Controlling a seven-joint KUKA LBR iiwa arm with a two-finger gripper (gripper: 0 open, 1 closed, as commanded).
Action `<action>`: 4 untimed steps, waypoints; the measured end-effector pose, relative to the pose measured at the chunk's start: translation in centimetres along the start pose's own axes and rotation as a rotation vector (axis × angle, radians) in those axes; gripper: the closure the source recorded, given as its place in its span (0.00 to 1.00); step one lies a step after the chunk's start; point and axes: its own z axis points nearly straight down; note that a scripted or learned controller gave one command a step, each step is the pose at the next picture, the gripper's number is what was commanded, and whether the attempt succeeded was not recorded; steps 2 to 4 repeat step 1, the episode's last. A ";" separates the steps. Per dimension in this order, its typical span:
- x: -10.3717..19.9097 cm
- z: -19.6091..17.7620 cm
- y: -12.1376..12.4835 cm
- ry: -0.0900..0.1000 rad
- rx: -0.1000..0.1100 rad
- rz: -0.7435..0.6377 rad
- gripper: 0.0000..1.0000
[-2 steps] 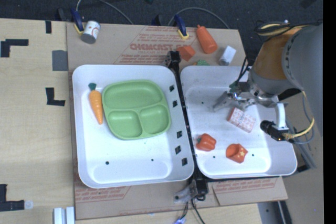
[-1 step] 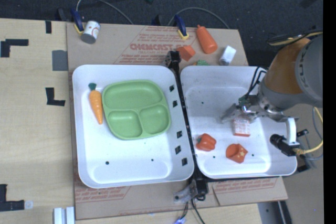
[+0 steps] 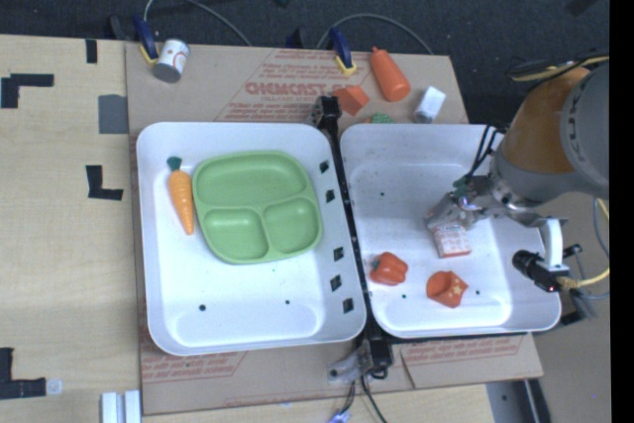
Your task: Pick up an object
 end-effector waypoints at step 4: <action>7.8 -10.0 1.1 0.004 0.006 -0.001 1.00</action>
